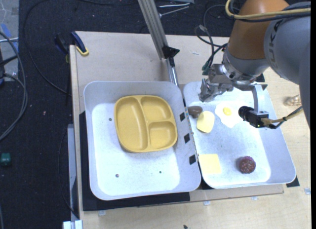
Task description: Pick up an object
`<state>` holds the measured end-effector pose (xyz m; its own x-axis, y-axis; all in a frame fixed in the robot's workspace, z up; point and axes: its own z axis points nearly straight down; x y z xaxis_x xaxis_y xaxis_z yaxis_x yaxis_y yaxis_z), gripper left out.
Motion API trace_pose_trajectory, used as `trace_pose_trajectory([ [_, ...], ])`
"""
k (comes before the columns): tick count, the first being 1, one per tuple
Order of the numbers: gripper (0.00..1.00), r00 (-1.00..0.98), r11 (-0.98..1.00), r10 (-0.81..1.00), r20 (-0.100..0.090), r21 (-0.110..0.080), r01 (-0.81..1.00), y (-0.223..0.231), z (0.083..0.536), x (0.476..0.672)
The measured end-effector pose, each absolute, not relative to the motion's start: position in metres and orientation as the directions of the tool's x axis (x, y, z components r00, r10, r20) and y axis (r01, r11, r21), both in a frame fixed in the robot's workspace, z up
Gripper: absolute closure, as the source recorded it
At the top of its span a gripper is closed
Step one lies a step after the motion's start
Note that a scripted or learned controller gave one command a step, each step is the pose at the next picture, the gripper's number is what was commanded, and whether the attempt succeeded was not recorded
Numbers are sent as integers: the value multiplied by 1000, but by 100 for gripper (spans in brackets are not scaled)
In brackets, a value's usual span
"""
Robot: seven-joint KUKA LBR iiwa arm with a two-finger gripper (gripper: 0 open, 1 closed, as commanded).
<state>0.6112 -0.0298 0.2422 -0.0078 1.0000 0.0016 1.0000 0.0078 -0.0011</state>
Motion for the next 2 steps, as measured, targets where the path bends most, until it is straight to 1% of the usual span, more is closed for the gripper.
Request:
trace_pose_trajectory([
  [1, 100, -8, 8, 1000, 1, 1, 1000, 27, 241, 612],
  [2, 100, -7, 7, 1000, 1, -2, 1000, 80, 229, 596],
])
